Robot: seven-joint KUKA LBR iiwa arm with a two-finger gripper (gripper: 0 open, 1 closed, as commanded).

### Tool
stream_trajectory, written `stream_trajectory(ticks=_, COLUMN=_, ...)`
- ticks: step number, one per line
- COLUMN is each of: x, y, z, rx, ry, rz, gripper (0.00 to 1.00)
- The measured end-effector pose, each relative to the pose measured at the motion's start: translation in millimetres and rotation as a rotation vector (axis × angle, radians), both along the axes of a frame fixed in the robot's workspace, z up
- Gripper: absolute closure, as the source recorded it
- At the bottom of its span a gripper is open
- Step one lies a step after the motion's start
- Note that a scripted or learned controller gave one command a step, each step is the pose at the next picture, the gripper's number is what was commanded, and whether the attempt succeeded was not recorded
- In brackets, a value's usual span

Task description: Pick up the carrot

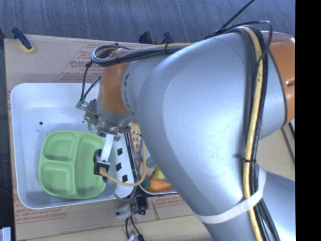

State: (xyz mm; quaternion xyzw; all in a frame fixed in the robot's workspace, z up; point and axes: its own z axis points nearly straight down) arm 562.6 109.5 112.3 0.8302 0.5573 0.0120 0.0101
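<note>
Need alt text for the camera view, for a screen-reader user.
A large grey robot arm with an orange band reaches in from the right and covers much of the frame. A green divided plate lies in the white bin on the left, and part of an orange carrot peeks out beneath the arm near bottom centre.

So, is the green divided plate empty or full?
Empty where visible: the green divided plate shows bare compartments; the arm hides its right edge.

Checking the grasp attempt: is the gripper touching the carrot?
Cannot tell. In the camera view the grey arm covers most of the carrot and hides where they might meet.
</note>
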Motion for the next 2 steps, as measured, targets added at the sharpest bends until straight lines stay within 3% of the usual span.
stream_trajectory(ticks=1, x=-7, y=-31, z=110, rx=0.011, ry=0.038, rz=-0.560, gripper=1.00)
stream_trajectory(ticks=2, x=-16, y=-32, z=297, rx=0.013, ry=0.025, rz=-0.487, gripper=1.00)
